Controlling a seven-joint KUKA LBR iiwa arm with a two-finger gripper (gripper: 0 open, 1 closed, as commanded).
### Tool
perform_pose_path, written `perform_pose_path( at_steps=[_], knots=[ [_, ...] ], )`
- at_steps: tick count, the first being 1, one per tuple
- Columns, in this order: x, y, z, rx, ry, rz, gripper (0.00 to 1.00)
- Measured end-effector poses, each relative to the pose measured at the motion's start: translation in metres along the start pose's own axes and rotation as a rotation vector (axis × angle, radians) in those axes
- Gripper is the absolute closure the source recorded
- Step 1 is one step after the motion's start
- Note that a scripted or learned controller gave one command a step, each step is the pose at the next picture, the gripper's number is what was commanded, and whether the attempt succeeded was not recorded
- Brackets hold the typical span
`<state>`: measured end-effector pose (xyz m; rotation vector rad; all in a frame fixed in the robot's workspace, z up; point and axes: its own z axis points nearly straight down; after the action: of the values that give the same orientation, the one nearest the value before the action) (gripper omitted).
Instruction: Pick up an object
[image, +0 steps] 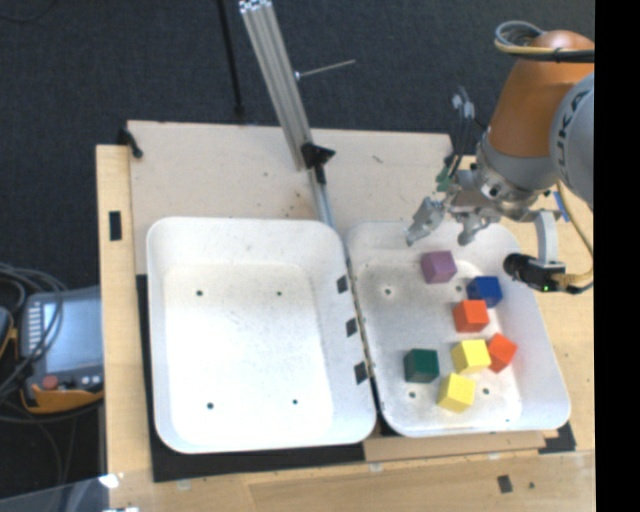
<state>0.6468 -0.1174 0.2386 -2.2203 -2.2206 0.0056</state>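
In the camera view we see the gripper (442, 232) above the far end of the right bin (530, 400), its jaws spread apart with nothing between them. We find a purple cube (437, 266) just below the fingertips. Nearer us lie a blue cube (485, 290), two orange cubes (471, 315), two yellow cubes (470, 355) and a green cube (422, 364). The left bin (160, 300) sits beside it.

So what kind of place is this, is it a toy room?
More likely a robot lab. A robot arm with a gripper reaches over two white bins on a wooden bench, and small coloured blocks lie in the right bin for grasping practice. A metal camera pole stands behind.
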Motion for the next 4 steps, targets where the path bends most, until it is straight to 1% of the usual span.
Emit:
perform_pose_path(
  at_steps=[1, 2, 3, 4],
  knots=[
    [-0.008, -0.007, 0.049, 0.000, -0.001, 0.001, 0.00],
    [-0.006, -0.004, 0.092, 0.000, 0.000, 0.002, 0.00],
    [-0.008, -0.002, 0.077, -0.008, 0.000, 0.006, 1.00],
    [-0.010, 0.008, 0.028, -0.011, 0.000, -0.002, 1.00]
  ],
)
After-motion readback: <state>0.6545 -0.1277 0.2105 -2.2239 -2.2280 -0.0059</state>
